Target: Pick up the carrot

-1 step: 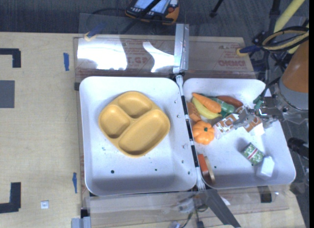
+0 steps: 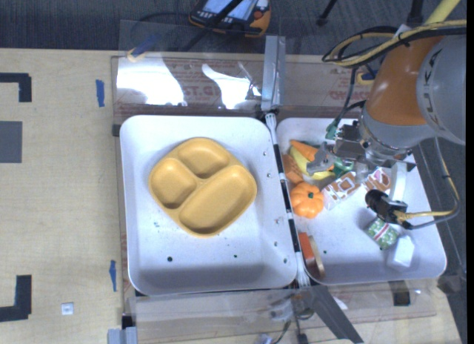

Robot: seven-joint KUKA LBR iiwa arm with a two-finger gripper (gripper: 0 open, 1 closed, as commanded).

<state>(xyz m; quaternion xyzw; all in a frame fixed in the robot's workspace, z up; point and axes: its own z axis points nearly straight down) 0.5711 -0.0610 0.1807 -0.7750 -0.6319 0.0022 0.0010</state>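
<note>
Several items crowd the carrot (image 2: 304, 150) at the upper left of the right bin (image 2: 426, 257); the gripper (image 2: 326, 159), jaw state untellable, risks grabbing the banana (image 2: 296, 163) or pumpkin (image 2: 306, 200).

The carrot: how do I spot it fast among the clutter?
Look in the right bin, at its far left corner near the divider. The carrot lies there just beyond a banana, with the gripper beside it. It is orange and tapered, unlike the round pumpkin nearer the camera.

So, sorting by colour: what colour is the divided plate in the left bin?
Yellow-tan, plain; the plate shows in the camera view.
</note>
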